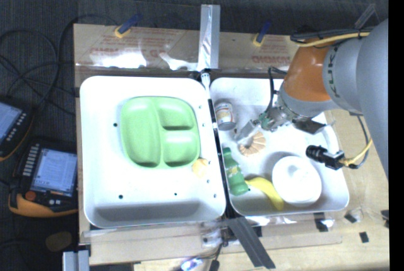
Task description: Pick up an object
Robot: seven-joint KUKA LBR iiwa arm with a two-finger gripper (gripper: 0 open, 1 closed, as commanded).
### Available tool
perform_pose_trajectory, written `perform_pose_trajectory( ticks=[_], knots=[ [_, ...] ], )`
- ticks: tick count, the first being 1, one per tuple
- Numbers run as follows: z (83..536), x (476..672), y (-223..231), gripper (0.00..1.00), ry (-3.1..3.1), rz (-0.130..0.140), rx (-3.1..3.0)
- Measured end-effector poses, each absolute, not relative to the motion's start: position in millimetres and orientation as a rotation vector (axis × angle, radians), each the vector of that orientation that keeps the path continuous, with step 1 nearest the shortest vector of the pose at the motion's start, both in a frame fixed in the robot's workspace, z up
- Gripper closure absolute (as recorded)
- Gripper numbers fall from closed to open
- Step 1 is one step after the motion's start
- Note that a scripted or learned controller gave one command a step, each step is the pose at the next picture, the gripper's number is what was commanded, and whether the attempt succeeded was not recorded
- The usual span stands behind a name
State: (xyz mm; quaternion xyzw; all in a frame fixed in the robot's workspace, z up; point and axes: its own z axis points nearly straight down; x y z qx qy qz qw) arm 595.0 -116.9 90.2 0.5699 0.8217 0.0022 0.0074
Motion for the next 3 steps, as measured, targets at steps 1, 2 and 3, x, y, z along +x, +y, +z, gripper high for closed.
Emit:
perform_pose_trajectory(
  ticks=[1,2,3],
  knots=[
    [99,595.8,-116,1.0,2.57,0.009,1.782],
    [182,626.0,-48,1.0,2.51,-0.004,1.891],
    [187,627.1,-43,1.0,2.297,-0.005,2.147]
  ],
)
